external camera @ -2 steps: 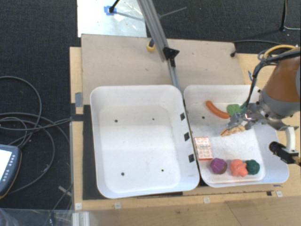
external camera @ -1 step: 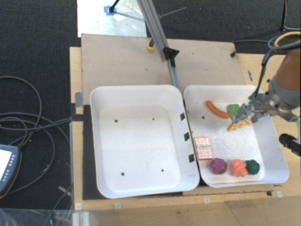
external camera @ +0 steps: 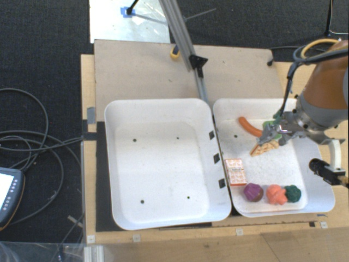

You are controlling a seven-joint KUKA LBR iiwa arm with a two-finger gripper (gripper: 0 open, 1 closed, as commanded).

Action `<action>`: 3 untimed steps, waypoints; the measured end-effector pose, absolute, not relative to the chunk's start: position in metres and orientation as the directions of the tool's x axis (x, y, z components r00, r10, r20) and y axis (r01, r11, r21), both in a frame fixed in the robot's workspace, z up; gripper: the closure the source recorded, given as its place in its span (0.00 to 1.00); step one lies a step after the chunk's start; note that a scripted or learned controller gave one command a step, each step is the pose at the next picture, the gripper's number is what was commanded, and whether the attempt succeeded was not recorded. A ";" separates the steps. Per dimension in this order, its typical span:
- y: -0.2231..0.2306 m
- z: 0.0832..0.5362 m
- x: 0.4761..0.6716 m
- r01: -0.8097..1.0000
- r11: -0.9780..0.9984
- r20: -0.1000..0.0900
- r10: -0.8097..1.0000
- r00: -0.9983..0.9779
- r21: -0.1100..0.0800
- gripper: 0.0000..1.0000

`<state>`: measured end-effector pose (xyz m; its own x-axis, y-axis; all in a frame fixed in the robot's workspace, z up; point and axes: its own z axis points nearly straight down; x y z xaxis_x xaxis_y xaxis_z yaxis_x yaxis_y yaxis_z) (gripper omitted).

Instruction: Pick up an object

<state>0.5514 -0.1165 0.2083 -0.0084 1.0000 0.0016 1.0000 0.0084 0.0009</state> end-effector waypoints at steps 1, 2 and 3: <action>-0.065 0.224 0.545 1.000 0.010 0.002 1.000 -0.010 0.003 1.00; -0.022 0.226 0.537 1.000 0.010 0.002 1.000 -0.010 0.001 1.00; 0.028 0.226 0.516 1.000 0.010 0.003 1.000 -0.010 0.000 1.00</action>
